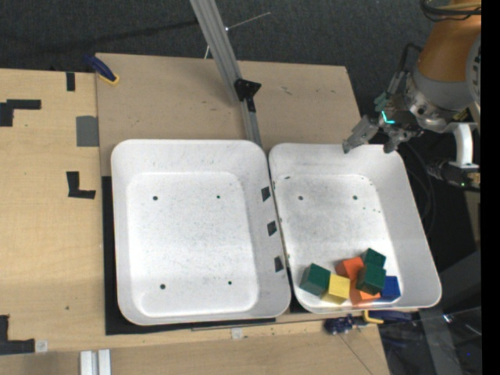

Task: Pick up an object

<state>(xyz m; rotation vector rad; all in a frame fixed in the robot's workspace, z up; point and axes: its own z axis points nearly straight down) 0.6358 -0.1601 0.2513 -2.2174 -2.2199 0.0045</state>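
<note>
**benchwatcher:** camera view has the hand (372, 137) parked over the far rim of the right bin (406, 201), right at that bin's back corner. its two dark fingers (355, 141) look splayed apart with nothing between them, so i'd call it spread and carrying nothing. the grey arm (447, 61) with the orange band sits just past that same corner.

**gripgoblin:** so where's the stuff it's meant to grab?

**benchwatcher:** all heaped in the near corner of the right bin, the end opposite the hand. there's a green block (316, 278), a yellow block (339, 287) touching it, an orange block (350, 267) behind that, a dark green block (374, 264) sitting up on the heap, and a blue block (391, 287) against the near wall. well apart from the hand. the left bin (187, 225) next door has no blocks showing.

**gripgoblin:** so the pick hasn't started?

**benchwatcher:** my read is it's at the approach stage, nothing grasped yet. next move would need a sweep along the right bin to the near corner, then a drop onto one block. the dark green block looks easiest since it rides high with room around its top. the green block on the heap's left edge also has a free side. the rest are jammed together and near the wall, so i'd guess a finger could land on a neighbour.
</note>
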